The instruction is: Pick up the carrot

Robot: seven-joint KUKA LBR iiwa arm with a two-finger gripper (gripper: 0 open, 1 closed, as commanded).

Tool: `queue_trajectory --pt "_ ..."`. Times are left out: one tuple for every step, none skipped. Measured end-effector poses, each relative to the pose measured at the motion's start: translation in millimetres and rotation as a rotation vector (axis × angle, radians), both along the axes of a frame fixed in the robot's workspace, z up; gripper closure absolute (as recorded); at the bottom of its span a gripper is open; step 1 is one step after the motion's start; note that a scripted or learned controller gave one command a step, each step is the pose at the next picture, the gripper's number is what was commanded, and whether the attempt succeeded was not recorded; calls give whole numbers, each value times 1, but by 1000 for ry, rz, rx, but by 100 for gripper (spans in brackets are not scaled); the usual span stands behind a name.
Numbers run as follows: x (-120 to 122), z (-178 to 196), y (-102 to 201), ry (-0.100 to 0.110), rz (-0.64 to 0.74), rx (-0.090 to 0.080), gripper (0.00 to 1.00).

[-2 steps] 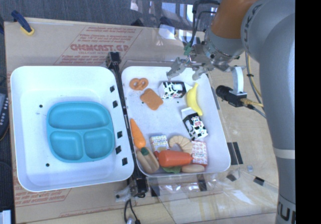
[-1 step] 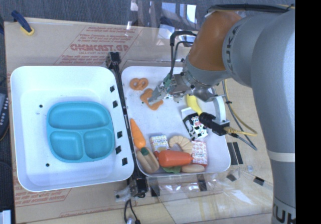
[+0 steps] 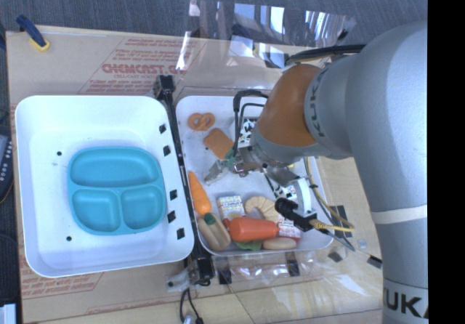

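While hand (image 3: 218, 168) hovers part-open, holding nothing, carrot (image 3: 199, 195) lies just below-left of fingertips against bin wall (image 3: 183, 192). Best: align across carrot, descend, avoid wall, close mid-body.

Place: a robot lab is showing here.
Signs: arm (image 3: 363, 112) reaching over bench (image 3: 109, 61); white bins (image 3: 43, 119) sitting on protective sheeting.

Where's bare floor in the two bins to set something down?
Left bin: a white margin runs all round the blue divided tray, widest above it. Right bin: a small patch between the pretzel and the carrot, next to the tool. Its near end is crowded with packed toy food.
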State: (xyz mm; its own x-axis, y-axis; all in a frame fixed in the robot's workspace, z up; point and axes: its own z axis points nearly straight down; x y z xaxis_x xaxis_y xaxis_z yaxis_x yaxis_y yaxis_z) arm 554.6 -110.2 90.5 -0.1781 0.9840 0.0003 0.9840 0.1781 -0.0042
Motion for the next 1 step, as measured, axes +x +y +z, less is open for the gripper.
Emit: queue_trajectory --pt "68 5 14 -4 -107 -1 0"
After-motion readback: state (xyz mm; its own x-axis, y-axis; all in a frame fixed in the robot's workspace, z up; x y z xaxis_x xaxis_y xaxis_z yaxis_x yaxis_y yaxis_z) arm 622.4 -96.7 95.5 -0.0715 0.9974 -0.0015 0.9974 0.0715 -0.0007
